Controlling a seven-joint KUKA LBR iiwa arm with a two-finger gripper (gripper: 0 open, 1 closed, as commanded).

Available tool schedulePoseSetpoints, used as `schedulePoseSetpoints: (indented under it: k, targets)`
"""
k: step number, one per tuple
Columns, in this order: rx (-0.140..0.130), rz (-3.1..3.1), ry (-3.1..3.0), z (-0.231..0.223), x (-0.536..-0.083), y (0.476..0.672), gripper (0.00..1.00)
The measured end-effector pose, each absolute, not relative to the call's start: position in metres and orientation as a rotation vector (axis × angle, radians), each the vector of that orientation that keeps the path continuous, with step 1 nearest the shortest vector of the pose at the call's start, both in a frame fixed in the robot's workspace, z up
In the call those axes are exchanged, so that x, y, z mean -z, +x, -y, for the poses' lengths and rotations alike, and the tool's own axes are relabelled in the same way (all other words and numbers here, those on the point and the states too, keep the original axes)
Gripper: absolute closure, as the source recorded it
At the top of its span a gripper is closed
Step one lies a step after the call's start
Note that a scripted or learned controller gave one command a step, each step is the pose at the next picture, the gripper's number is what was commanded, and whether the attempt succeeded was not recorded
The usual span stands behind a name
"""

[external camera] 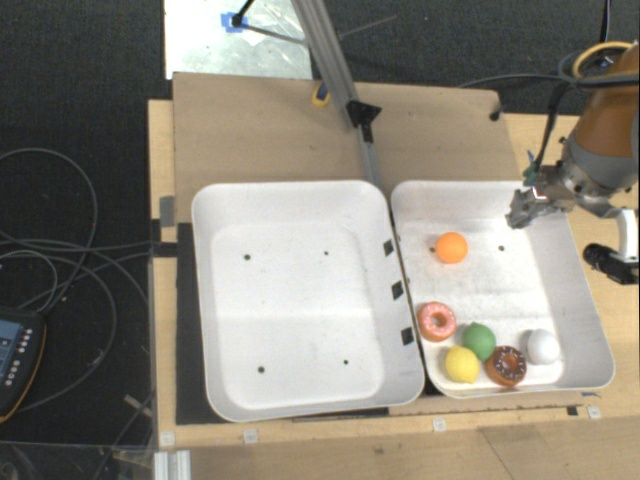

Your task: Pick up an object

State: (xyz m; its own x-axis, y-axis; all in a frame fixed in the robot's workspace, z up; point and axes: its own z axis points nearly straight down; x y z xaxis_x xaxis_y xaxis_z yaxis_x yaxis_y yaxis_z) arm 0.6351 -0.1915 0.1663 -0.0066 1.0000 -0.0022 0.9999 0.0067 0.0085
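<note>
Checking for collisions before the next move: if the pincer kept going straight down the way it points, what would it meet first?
Probably the bare floor of the right bin near its far corner; the pincer hangs there, apart from the orange ball. Its height is unclear from this slant.

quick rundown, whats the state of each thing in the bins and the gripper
orange ball: loose, alone mid-bin
pink donut: lying flat, by left wall
green ball: resting among the front cluster
yellow ball: at front rim
chocolate donut: flat, at front rim
white ball: resting, front right
gripper: over right bin's back edge, holding nothing visible
</note>
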Motion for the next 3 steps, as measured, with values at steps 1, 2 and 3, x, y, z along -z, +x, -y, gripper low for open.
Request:
schedulePoseSetpoints:
  k: [1, 2, 3]
  targets:
    - [-0.007, -2.223, 2.209, 0.186, -0.218, 0.645, 1.00]
    - [-0.005, -2.224, 2.210, 0.187, -0.256, 0.647, 1.00]
    - [-0.002, -2.233, 2.210, 0.134, -0.243, 0.647, 1.00]
